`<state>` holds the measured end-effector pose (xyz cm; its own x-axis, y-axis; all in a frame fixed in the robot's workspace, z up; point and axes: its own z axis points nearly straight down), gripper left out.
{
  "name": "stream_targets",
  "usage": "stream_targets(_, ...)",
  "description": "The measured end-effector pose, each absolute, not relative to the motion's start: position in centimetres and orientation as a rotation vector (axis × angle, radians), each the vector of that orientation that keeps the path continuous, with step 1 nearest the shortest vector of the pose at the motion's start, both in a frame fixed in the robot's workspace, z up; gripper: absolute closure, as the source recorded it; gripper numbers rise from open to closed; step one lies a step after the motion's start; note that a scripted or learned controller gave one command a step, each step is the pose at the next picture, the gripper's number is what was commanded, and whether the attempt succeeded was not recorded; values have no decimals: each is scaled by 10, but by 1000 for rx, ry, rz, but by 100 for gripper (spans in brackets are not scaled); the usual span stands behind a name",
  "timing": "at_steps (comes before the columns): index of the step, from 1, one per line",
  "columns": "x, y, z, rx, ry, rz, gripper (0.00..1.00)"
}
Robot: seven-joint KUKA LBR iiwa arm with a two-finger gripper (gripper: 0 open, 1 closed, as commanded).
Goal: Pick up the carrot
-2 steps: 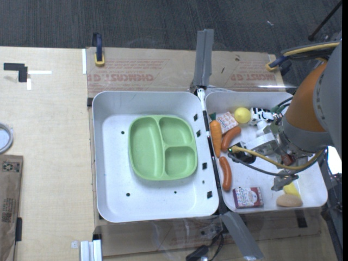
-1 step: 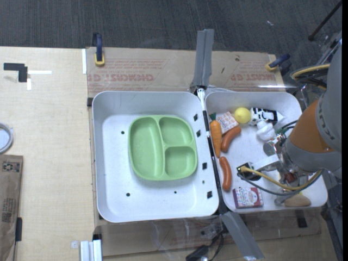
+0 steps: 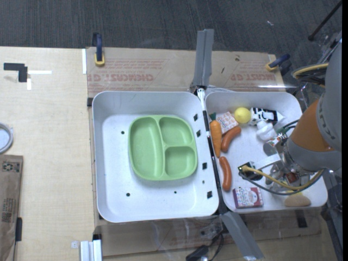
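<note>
The left bin [image 3: 103, 162] at the centre of the frame holds a green divided plate [image 3: 162, 147]. In the right bin [image 3: 246, 98], the carrot [image 3: 216, 137] lies along the left wall, with a sausage [image 3: 230, 137] just beside it, another sausage [image 3: 225, 173] below and a lemon [image 3: 242, 115] above. At lower right the gripper [image 3: 278, 174] hangs low over the bin; I cannot tell how it stands.
</note>
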<state>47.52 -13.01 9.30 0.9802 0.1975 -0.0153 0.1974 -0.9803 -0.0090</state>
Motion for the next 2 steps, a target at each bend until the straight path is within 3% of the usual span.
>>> stream_targets(1, 503, -97, 88, -3123, -319, 13, 100)
stream_targets(2, 507, -146, 189, -3124, -322, 14, 100)
